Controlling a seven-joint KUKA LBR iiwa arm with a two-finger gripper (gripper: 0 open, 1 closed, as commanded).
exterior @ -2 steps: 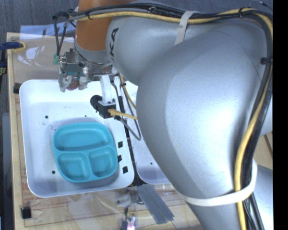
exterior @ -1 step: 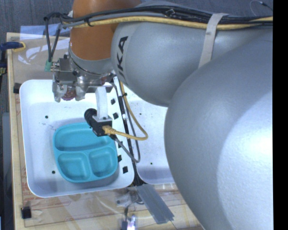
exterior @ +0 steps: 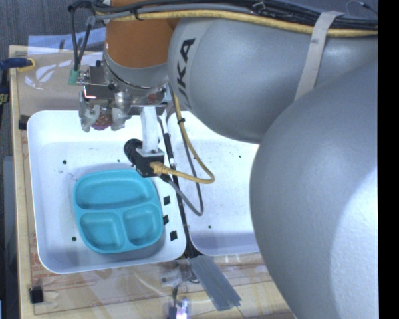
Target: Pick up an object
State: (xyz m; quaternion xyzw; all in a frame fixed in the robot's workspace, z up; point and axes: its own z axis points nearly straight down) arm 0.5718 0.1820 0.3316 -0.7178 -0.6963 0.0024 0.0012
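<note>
Well, the blue divided tray (exterior: pixel 118 211) lies flat in the left bin (exterior: pixel 50 145), toward its near side. Its long compartment faces the far rim and the two small ones face the near rim. Its long axis runs across the bin, dipping slightly rightward. The gripper (exterior: pixel 101 117) hangs by the bin's far rim, apart from the tray; I cannot tell whether it is spread or closed.
</note>
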